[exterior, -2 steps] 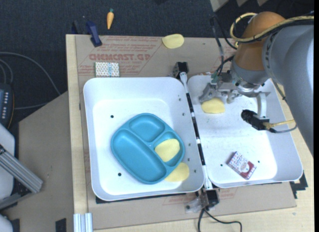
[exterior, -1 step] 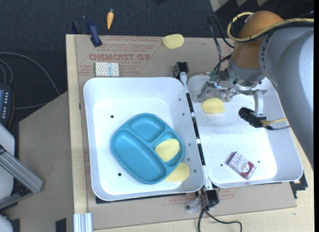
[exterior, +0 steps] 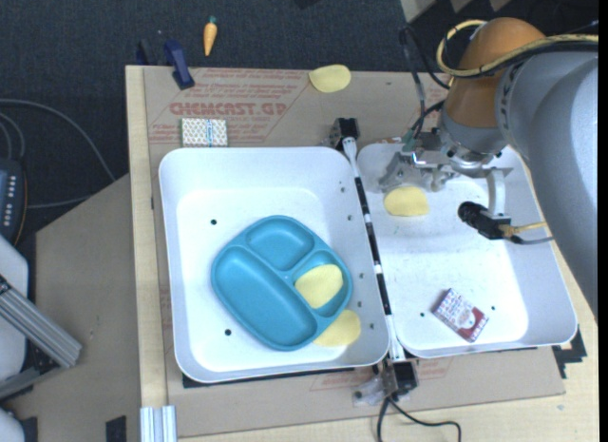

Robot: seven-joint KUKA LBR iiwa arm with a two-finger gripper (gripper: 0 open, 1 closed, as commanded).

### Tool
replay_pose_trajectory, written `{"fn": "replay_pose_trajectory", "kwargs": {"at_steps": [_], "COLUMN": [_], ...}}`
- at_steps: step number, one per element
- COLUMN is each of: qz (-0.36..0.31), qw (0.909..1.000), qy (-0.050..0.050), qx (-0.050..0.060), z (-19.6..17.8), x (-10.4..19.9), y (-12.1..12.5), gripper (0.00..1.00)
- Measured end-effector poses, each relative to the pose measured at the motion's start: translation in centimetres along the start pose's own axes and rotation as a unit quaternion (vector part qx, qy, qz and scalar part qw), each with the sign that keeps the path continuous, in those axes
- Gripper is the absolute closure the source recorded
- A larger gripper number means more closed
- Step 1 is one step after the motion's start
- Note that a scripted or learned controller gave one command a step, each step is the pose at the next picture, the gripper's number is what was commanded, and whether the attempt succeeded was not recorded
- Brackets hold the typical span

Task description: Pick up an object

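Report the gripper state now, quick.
Gripper: low in the right bin, just above the yellow chip-shaped piece; open or shut cannot be told, and nothing is seen held.

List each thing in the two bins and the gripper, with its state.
Gripper: low in the right bin, directly above the yellow piece.
Yellow piece: lying flat, not lifted.
Red packet: lying flat, untouched.
Blue tray: flat in the left bin, one yellow piece in a compartment.
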State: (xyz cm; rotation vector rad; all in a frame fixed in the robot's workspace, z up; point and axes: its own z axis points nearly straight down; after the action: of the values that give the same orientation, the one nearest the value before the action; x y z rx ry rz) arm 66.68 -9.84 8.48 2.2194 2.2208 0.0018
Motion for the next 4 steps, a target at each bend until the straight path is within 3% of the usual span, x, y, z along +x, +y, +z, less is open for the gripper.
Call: {"fn": "replay_pose_trajectory", "kwargs": {"at_steps": [2, 3, 4], "qz": [0.001, 0.001, 0.001], "qw": [1.0, 1.0, 1.0], "qy": [0.0, 0.0, 0.0], "qx": [0.002, -0.001, -0.001], "z": [0.0, -1.2, -1.1], "x": [0.6, 0.6, 0.6], "y": [-1.2, -1.0, -1.0], "gripper": [0.0, 1.0, 0.0]}}
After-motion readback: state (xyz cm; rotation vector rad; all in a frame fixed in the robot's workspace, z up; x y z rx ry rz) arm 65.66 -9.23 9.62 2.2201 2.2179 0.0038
